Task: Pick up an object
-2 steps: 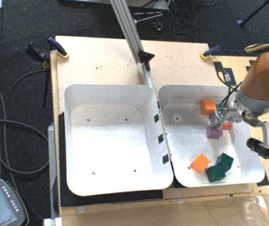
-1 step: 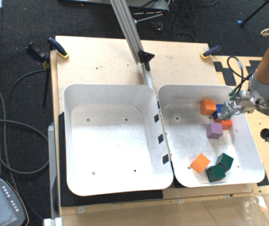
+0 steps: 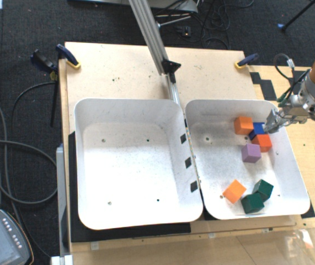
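Overhead, the end effector (image 3: 271, 122) was seen reaching in from the right over the right bin (image 3: 289, 203), its tip at the blue block (image 3: 257, 129); whether its fingers were spread or closed could not be told, and no block was seen held. The blue block was noted wedged between an orange block (image 3: 243, 125) and a second orange block (image 3: 264, 142), with a purple block (image 3: 251, 153) just below. Nearer the front rim, a third orange block (image 3: 234, 191) and two dark green blocks (image 3: 263, 189) (image 3: 252, 203) were recorded; the left bin (image 3: 91, 115) sat alongside on the desk (image 3: 118, 70).
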You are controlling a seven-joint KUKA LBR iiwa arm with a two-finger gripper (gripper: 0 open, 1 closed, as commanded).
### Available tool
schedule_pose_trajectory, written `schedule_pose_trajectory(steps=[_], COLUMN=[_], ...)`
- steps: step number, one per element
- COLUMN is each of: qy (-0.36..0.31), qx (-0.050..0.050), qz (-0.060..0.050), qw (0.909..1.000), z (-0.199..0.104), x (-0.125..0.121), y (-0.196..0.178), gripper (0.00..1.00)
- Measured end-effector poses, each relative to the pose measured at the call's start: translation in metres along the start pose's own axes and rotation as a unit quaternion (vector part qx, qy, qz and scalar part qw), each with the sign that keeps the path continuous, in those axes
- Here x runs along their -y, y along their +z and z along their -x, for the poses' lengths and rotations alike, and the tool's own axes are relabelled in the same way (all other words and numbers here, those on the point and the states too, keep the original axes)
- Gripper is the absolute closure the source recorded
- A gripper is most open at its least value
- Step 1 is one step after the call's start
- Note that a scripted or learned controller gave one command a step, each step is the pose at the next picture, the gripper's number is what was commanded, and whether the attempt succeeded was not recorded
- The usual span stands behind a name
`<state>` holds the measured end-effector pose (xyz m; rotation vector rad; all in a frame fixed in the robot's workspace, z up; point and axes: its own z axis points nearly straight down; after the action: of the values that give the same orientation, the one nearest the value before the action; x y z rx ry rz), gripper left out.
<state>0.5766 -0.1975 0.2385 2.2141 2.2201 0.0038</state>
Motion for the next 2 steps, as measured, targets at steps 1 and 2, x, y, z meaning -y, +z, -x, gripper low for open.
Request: schedule_pose_trajectory(steps=[1,2], qy=[0.001,-0.002], qx=[-0.001,-0.002], qz=[-0.004,-0.003], qw=[1.0,1.0], z=[0.0,-0.057], x=[0.0,0.012], y=[0.025,0.016], gripper=[1.0,1.0])
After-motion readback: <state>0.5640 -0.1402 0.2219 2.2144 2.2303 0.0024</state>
